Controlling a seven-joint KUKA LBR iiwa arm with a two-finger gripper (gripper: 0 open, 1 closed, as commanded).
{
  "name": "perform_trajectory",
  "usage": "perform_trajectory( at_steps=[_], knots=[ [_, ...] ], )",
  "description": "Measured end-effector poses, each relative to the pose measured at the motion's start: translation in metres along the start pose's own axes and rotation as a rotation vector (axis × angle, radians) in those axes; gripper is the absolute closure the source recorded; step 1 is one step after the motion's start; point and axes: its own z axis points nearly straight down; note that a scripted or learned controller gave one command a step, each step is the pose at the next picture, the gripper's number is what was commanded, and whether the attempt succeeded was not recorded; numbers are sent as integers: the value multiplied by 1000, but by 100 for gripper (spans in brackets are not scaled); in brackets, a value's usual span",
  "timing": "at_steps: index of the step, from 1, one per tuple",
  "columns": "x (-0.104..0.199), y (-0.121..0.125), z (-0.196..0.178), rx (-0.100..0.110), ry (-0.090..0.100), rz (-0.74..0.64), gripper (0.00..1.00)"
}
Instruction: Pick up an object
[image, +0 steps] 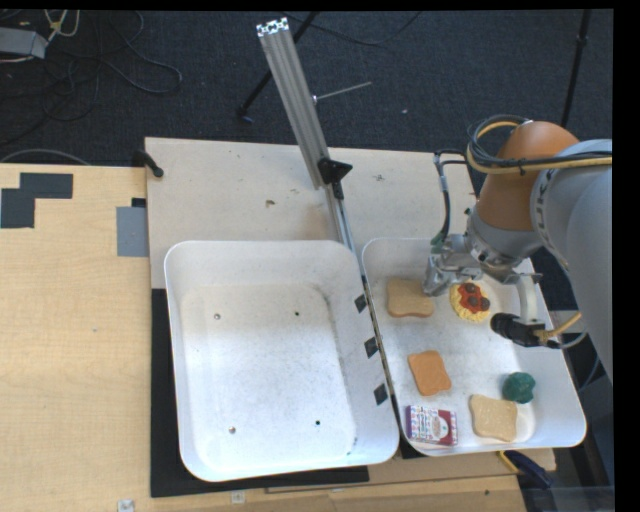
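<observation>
Carton (431, 424) at bin (560, 436) near edge

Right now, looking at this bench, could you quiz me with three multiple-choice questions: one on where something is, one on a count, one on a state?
1. Which bin holds the toy food?
A. left bin
B. right bin
C. both

2. How many things lie in that bin?
A. three
B. nine
C. six

3. Where is the gripper?
A. low over the right bin's far end
B. parked off the bench
C. over the left bin

Answers: 1 B, all items lie right of the divider. 2 C: far bread slice, pizza toy, orange slice, green lump, carton, near bread slice. 3 A, it hangs between bread and pizza.
</observation>
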Motion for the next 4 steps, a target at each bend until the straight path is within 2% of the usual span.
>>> perform_trajectory(
  at_steps=[2, 3, 4],
  knots=[
    [12, 2, -121, 0, -1, -1, 100],
    [13, 1, -93, 10, 0, -1, 100],
    [64, 7, -91, 9, 3, -3, 100]
  ],
)
